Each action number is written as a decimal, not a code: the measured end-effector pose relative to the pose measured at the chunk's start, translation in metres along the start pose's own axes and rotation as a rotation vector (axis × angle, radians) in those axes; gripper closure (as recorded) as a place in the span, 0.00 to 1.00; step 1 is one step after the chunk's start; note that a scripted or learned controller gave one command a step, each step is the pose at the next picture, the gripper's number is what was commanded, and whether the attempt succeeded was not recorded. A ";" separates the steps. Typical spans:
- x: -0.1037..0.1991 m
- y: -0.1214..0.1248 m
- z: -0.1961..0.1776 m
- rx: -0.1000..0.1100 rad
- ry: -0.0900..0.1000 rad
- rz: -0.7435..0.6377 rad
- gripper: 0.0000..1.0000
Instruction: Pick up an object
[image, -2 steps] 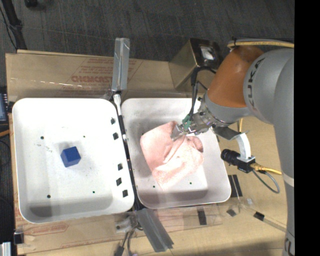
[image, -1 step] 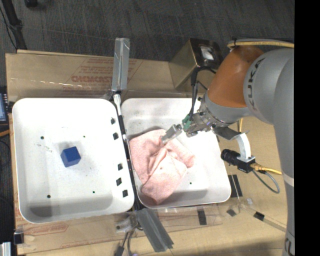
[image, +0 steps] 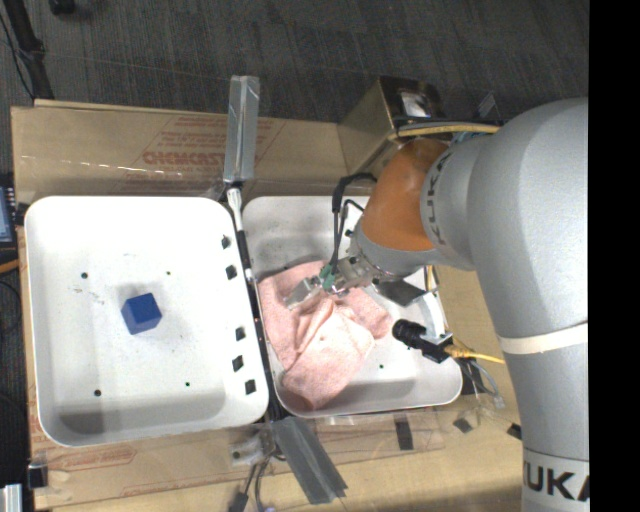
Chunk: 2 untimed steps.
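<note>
While the gripper (image: 318, 284) hangs low over the pink cloth (image: 325, 340), the blue cube (image: 141, 312) lies in the other bin

From the camera view above the bench, two shallow white bins stand side by side on a sheet of brown cardboard (image: 110, 140). As the arm (image: 530, 250) reaches in from the right, its orange band (image: 400, 200) sits over the far right part of the right bin (image: 290, 225), and the gripper points down and to the left, at the far edge of the cloth. Its metal tip looks to be touching or just above the folds there. Whether the gripper is apart, together or clamped on the fabric cannot be told, since the tip blends with the cloth under it.

The pink cloth lies crumpled in the middle of the right bin and spreads toward that bin's near left corner, with one side close to the wall shared with the left bin (image: 60, 230). The far left corner of the right bin is bare white.

The blue cube sits flat on the floor of the left bin, left of that bin's middle and well apart from every wall. It is well apart from the gripper and from the cloth, with the shared wall between them. A grey metal bar (image: 240, 130) runs away from the far end of that wall, across the cardboard
</note>
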<state>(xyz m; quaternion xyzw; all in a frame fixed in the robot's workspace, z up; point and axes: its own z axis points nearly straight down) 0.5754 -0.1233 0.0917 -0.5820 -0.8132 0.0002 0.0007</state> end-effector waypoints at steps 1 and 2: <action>0.001 0.000 -0.009 0.002 0.002 -0.005 1.00; 0.033 0.050 -0.152 0.001 0.000 0.170 1.00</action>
